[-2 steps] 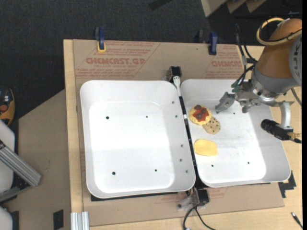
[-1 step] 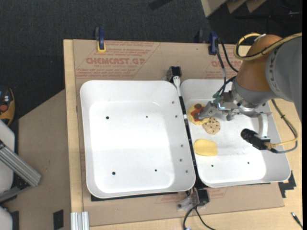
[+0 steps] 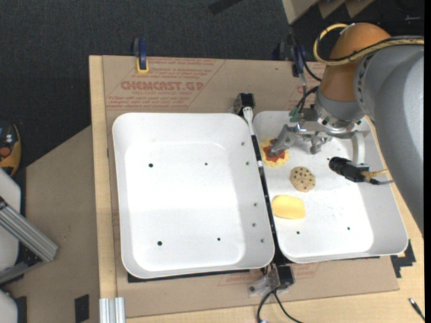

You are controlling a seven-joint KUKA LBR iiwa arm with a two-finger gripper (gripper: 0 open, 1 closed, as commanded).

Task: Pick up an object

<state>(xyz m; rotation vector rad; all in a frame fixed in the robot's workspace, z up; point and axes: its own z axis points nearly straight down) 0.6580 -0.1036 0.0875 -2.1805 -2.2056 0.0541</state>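
Observation:
The right bin [image 3: 350,237] holds three small objects. A red and yellow piece [image 3: 275,155] lies near its left wall at the back. A round tan cookie with dark spots [image 3: 302,178] sits just right of it, and a yellow lump [image 3: 288,207] lies in front. My gripper [image 3: 297,143] hangs low over the back of this bin with its fingers spread and nothing between them. Its left fingertip [image 3: 278,142] is right at the red and yellow piece.
The left bin [image 3: 128,200] stands beside the right one, with a black divider clip [image 3: 244,103] at the back where they meet. A black part of the arm [image 3: 347,169] juts over the right bin. Brown cardboard [image 3: 161,79] lies under both bins.

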